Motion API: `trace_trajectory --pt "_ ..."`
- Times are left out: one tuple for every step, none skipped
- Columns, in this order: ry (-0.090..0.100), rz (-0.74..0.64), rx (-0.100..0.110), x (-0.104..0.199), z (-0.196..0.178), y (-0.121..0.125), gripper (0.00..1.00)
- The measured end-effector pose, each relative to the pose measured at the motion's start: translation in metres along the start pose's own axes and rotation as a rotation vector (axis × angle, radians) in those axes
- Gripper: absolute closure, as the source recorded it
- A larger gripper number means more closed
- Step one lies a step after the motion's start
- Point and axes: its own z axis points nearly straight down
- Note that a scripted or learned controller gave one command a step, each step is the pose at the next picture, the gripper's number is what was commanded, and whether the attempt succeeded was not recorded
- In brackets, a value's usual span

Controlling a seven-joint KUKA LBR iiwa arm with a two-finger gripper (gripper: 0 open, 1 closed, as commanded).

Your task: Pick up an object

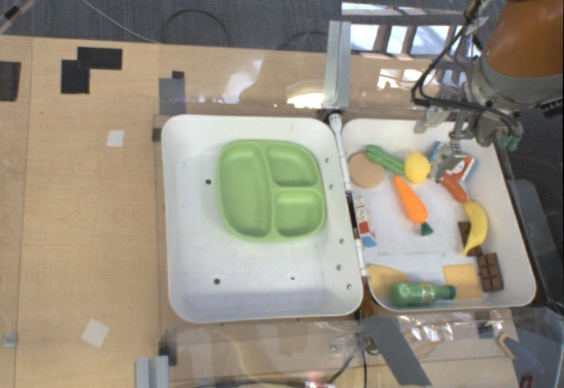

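The right bin holds several toy foods: an orange carrot, a yellow lemon, a green vegetable, a brown round disc, a banana, a green bottle and a chocolate bar. A red, white and blue carton lies at the back right of that bin, with a red sausage-like piece beside it. My gripper hangs just over the carton's far edge, reaching in from the upper right. Nothing visibly hangs from it.
The left bin holds a green divided plate. A small printed box lies against the divider between the bins. A yellow block and a yellow slice lie near the right bin's front wall.
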Motion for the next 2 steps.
trace_trajectory --pt "-0.002 -0.176 -0.002 -0.016 0.135 0.027 0.00" --pt "-0.004 -0.172 0.000 0.034 0.138 0.011 0.00"
